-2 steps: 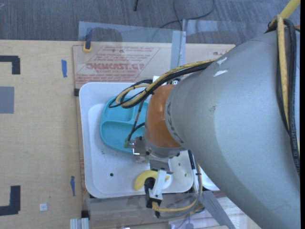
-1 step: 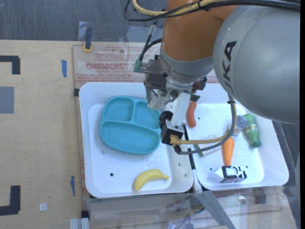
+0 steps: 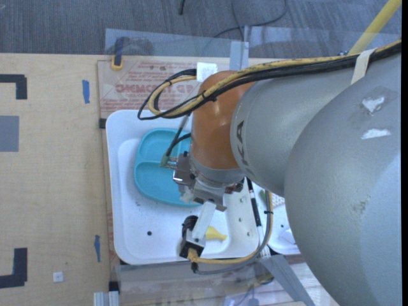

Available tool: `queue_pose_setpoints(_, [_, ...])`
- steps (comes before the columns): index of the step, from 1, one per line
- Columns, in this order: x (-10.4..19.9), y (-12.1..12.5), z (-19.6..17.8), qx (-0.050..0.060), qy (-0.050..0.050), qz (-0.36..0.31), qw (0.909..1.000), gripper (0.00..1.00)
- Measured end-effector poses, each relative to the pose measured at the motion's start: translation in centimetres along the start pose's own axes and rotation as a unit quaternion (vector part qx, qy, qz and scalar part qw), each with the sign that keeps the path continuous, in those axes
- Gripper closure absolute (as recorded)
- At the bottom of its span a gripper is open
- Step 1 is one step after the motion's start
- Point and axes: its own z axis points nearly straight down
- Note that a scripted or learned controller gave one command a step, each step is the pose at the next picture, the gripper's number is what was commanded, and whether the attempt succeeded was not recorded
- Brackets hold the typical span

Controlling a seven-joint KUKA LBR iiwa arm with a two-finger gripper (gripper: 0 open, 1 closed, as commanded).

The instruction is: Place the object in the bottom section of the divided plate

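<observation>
Your end effector (image 3: 183, 173) sat over the teal plate's (image 3: 150, 171) right edge; couldn't tell if clenched or released. Small yellow thing (image 3: 217, 236) lay on the white bin (image 3: 121, 190) floor, apart from the plate. Prob. light, maybe slippery, so grip its thicker end.

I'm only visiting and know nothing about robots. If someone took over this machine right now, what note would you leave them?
Gripper: low over the right edge of the turquoise plate; open or shut cannot be told, and nothing is seen held.
Things: the plate lies in the white bin. A small yellow object, probably the one to move, lies on the bin floor below the plate in the view, off it.
Done: nothing shows on the plate's visible part.
Left: pick up the object and set it in the bottom section.
</observation>
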Motion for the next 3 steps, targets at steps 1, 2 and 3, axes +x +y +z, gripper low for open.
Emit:
queue_pose_setpoints(1, [1.2,-0.6,-18.7,-0.001,0.000,-0.037,0.9993,1.00])
queue_pose_setpoints(2, [1.2,-0.6,-18.7,-0.001,0.000,-0.037,0.9993,0.00])
queue_pose_setpoints(3, [4.8,4.6,-23.0,-0.003,0.001,-0.123,0.9925,0.00])
